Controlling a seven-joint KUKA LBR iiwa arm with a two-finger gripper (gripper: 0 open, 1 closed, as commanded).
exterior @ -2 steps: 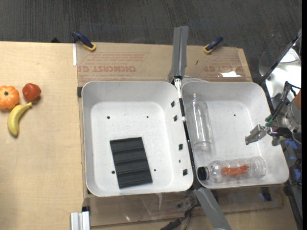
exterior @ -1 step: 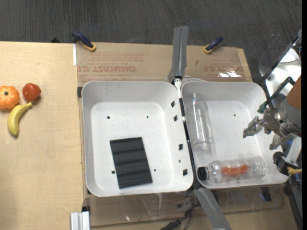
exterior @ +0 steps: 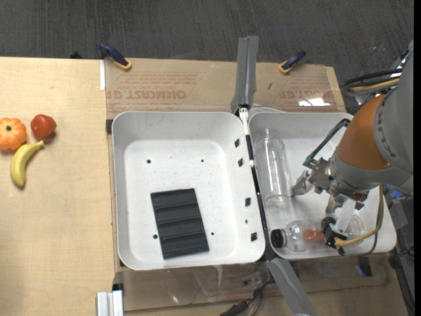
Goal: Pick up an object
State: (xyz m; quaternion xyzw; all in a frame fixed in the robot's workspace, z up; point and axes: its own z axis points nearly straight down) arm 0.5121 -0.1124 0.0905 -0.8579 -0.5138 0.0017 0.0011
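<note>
Table inventory: two bins, three loose fruit items, two clamps.

1. Left bin: held one item. One black ribbed block lay flat by the bin's near edge, about midway along it.
2. Right bin: held two clear items. One tube lay along the left wall, running from far to near. One bottle with a black cap lay at the near-left corner, cap toward the left wall.
3. Arm: one, entering over the right bin's right edge. The jaws were over the near half of the right bin, near the bottle and just right of the tube. Whether the jaws were apart or together could not be told, and no item was seen between them.
4. Table left edge: one orange fruit, one red fruit touching it, and one banana just nearer.
5. Cardboard under the bins: one clamp at its far-left corner, and a second on its far edge.
</note>
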